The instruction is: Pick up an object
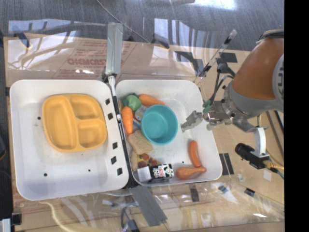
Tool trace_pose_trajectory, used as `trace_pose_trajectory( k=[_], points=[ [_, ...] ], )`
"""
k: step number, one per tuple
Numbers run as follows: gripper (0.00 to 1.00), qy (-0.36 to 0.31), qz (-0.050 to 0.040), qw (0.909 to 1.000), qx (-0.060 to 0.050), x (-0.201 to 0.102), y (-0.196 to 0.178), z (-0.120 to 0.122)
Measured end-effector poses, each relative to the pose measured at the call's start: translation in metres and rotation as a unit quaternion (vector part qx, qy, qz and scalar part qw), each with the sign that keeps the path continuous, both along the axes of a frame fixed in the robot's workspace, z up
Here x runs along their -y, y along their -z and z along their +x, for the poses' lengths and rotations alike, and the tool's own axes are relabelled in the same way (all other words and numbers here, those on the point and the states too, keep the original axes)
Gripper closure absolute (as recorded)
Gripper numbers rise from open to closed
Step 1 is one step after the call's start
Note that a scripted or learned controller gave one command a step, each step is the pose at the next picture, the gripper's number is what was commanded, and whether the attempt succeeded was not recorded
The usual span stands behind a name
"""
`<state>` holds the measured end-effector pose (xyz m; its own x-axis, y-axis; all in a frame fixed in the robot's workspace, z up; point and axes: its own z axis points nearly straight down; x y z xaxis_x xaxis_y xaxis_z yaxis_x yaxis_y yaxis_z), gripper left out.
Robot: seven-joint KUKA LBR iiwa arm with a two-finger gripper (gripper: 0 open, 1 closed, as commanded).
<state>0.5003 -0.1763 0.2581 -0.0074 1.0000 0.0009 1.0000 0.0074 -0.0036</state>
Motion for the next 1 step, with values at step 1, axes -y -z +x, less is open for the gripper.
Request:
trace_pose_trajectory(
  k=[1],
  points=[
    [0.00, 0.013, 0.0011, 0.9999, -0.004, 0.0344, 0.1073, -0.0262]
  ],
)
